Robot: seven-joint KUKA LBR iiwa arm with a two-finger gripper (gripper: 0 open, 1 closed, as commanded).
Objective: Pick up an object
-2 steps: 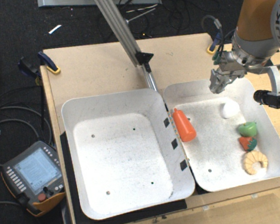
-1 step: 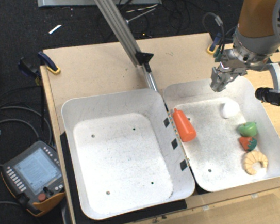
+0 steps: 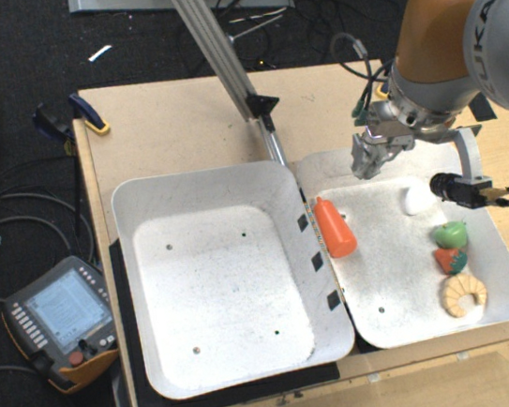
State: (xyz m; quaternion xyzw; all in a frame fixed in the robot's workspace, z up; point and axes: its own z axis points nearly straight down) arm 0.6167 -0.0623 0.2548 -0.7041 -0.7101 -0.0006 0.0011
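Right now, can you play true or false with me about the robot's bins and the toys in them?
1. The orange carrot lies in the right bin. True.
2. The left bin holds the green toy. False: the green toy is in the right bin, near its right side.
3. The hand holds the carrot. False: the hand is near the back edge of the right bin, apart from the carrot, with nothing seen between its fingers.
4. The croissant-shaped toy is near the front right corner of the right bin. True.
5. A white object lies in the right bin. True.
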